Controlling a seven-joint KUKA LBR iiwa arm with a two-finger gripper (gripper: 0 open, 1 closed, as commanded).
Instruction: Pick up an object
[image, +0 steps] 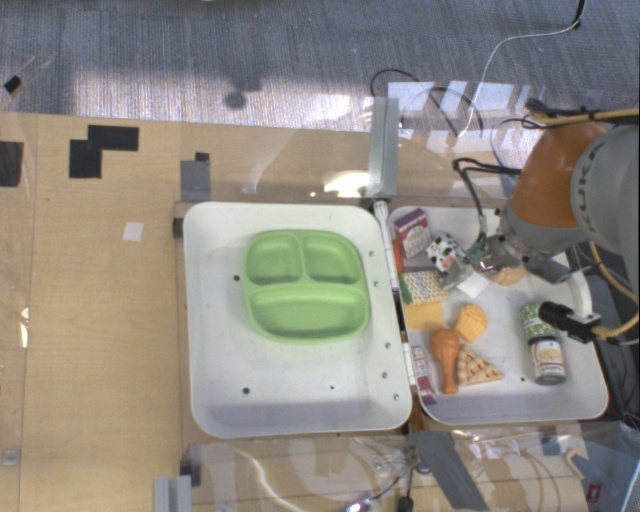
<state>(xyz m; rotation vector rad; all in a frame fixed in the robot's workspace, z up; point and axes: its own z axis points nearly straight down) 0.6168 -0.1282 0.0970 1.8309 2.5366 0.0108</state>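
Tool (478, 262) low near right bin's (520, 408) crowded back edge

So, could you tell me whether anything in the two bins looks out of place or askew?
Nothing looks spilled or damaged. The green divided plate lies flat in the left bin; the toy foods and small jar sit jumbled in the right bin.

2 white bins (215, 400), 1 green divided plate (304, 285), 1 drumstick (446, 355), 1 pizza slice (479, 371), 1 yellow cheese block (423, 315), 1 jar (547, 360), 1 green can (533, 320), 2 small cartons (411, 232).
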